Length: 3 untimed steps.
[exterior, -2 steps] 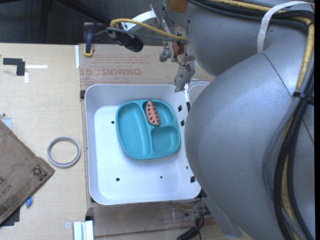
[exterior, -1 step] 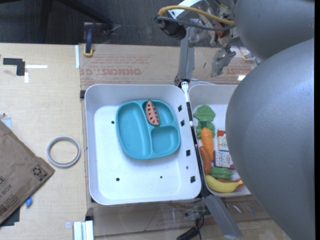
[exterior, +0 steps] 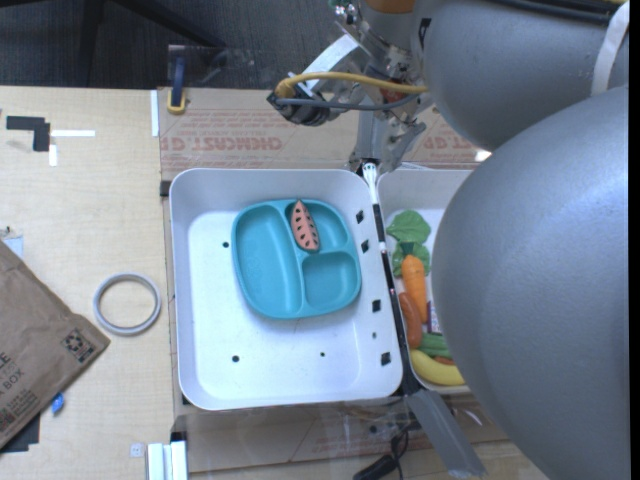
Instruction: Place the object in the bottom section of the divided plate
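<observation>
A teal divided plate (exterior: pixel 285 268) lies in the left white bin (exterior: pixel 200 268). It has one long section on the left and two smaller ones on the right. A watermelon slice (exterior: pixel 304 225), red with dark seeds, rests in the upper right section, leaning on the divider. The lower right section holds nothing. My gripper (exterior: pixel 369 166) hangs over the back wall between the two bins, up and to the right of the plate and apart from the slice. The big grey arm hides much of the right bin.
The right bin (exterior: pixel 440 200) holds a green leaf (exterior: pixel 408 228), a carrot (exterior: pixel 413 280) and a banana (exterior: pixel 436 369). A tape ring (exterior: pixel 127 302) and a cardboard box (exterior: pixel 35 343) lie on the bench to the left. A yellow cable (exterior: pixel 340 80) loops by the wrist.
</observation>
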Each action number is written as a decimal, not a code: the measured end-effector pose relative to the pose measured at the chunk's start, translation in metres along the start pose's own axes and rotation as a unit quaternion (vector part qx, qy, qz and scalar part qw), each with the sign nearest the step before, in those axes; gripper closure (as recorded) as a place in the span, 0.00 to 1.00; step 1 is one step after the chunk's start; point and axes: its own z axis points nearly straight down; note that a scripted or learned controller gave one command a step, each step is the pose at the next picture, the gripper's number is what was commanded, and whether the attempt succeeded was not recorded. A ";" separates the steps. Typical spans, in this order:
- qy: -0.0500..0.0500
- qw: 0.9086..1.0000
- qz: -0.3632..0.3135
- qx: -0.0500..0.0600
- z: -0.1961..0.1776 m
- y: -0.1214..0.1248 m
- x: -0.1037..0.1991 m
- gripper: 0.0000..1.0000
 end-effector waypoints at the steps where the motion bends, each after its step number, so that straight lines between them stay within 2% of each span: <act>1: 0.002 0.987 0.163 0.001 0.146 0.031 0.006 0.00; 2: -0.001 0.986 0.165 0.000 0.141 0.034 0.006 1.00; 3: 0.001 0.981 0.195 0.001 0.176 0.035 -0.010 1.00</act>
